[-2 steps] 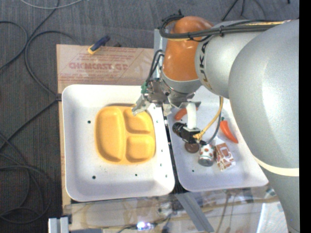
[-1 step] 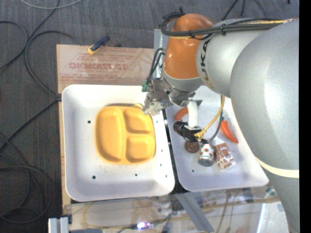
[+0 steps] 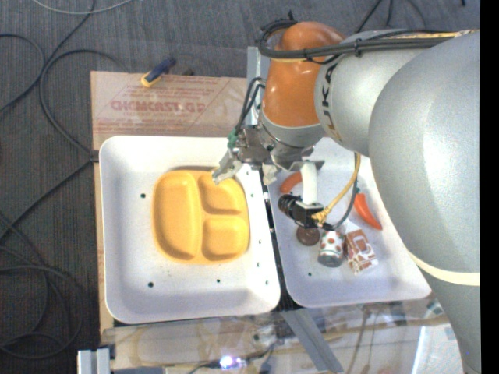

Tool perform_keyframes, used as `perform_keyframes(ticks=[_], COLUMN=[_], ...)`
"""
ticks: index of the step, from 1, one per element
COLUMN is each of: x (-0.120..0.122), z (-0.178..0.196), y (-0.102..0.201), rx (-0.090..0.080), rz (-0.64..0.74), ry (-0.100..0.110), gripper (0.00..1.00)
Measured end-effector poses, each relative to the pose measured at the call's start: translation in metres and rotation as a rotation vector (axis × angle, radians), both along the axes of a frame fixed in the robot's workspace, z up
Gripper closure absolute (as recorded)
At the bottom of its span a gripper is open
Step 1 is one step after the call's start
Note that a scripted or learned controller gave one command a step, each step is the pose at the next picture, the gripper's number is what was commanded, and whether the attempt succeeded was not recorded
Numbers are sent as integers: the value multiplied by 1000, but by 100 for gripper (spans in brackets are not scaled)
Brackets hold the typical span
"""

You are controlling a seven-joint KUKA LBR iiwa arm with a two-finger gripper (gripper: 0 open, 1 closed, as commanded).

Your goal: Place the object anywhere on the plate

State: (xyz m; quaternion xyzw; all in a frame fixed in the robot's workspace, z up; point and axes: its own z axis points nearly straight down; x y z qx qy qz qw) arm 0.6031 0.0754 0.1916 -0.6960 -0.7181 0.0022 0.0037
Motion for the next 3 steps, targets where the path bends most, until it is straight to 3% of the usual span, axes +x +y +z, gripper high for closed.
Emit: perform_keyframes(ticks=[1,2,3], x=[0,0,0], z=[8,8,16], y=[0,0,-1], rx=[1,1,2], rz=[0,0,-1], ry=[3,4,7], gripper=[100,0,100])
